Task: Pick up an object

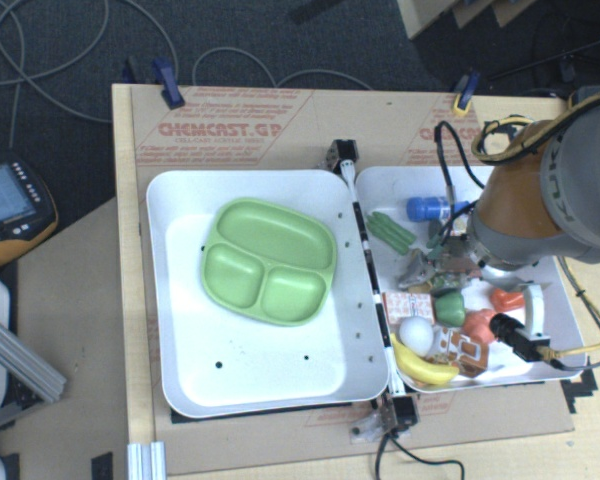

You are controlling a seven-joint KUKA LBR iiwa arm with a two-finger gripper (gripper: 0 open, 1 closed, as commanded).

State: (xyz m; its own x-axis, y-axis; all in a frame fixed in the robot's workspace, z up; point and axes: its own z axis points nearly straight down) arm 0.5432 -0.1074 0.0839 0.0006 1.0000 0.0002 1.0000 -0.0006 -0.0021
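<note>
Tray [270, 261], green and three-compartment, lies in the left bin [180, 358]; the right bin [552, 363] holds the candidate objects. Among them a banana [423, 366] lies at the near left corner, probably light, slightly soft and best taken across its middle. The gripper [450, 253] hangs over the clutter, its state impossible to tell.

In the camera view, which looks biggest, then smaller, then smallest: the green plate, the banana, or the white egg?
Biggest to smallest:
1. green plate
2. banana
3. white egg
</note>
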